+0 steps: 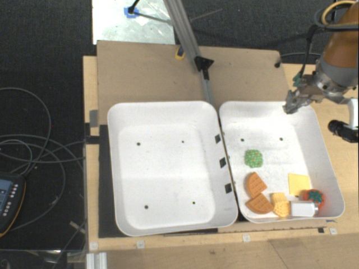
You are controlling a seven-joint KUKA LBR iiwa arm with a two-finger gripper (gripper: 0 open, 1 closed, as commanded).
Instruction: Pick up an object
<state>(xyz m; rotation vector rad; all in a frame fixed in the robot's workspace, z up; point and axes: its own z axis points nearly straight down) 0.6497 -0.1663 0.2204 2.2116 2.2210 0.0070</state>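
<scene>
The right bin (314,136) holds a green knobbly ball (253,158), two orange-brown wedge pieces (256,184) (259,204), a yellow ridged piece (280,204), a flat yellow square (298,182), a white block (302,209) and a red-and-green item (313,196), all clustered toward its near side. My gripper (291,106) hangs over the bin's far right corner, well away from the objects. Nothing shows between its fingers.
The left bin (129,122) lies beside the right one, with black clips (222,162) along the shared rim. A grey pole (185,27) slants over the brown bench top at the back. Cables run on the floor at left.
</scene>
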